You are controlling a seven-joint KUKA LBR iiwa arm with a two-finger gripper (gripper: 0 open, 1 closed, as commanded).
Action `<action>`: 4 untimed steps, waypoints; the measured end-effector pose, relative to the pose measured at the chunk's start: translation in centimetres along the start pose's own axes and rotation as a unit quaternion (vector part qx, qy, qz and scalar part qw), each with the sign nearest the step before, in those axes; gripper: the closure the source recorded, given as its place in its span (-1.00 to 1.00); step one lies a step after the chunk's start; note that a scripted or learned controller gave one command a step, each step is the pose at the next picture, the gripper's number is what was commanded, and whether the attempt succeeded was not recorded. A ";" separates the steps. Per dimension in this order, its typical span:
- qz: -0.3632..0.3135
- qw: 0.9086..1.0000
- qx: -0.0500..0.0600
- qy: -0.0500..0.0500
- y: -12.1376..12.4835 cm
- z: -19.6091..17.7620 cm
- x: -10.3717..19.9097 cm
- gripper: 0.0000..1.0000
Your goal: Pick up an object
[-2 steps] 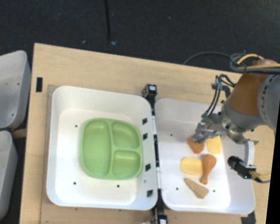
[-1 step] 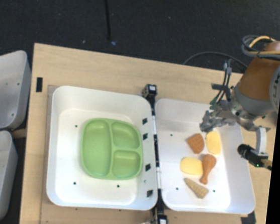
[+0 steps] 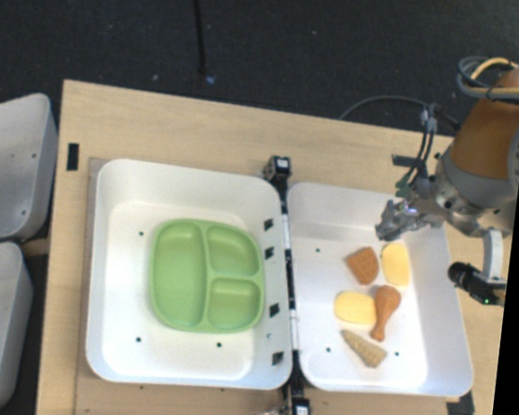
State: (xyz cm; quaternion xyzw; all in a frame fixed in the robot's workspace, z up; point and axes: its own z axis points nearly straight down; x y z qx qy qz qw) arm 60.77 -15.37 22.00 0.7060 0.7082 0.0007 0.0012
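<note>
Gripper point(image 3: 397, 221) of the grey arm with the orange band point(image 3: 486, 136) sits over the far part of the right shallow white plastic bin point(image 3: 334, 211), low near the bin floor by my read. I cannot tell its state from this slanted view; nothing visible is in its grasp.

Landmark: the brown rounded toy nugget point(image 3: 361, 264). The gripper is beyond it, toward the far wall, near but apart. Just right of the nugget, about touching it, is the pale yellow oblong toy piece point(image 3: 396, 264), the item closest to the gripper. Nearside of the nugget is the yellow rounded toy chunk point(image 3: 355, 308), and beside that the orange-brown toy drumstick point(image 3: 384, 309), whose thick end sits just below the oblong piece. Farther nearside lies the tan wedge-shaped toy piece point(image 3: 363, 349).

Risks as I judge them: the items are packed tight, so a descent on the oblong piece or the nugget could land a tip on top of one, shove a neighbour, or clip two at once. Rounded smooth shapes may squirt out on closing. The far wall is close behind the gripper, so a reach from that side has little room.

Left of the nugget, across the black clips point(image 3: 284, 252) on the divider, the left white bin point(image 3: 116, 231) holds a green three-compartment plastic plate point(image 3: 204, 275), well apart and not in the way. Cable point(image 3: 385, 105) loops behind the bench.
</note>
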 end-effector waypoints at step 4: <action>-0.002 1.000 0.000 0.001 1.8 -2.1 21.1 1.00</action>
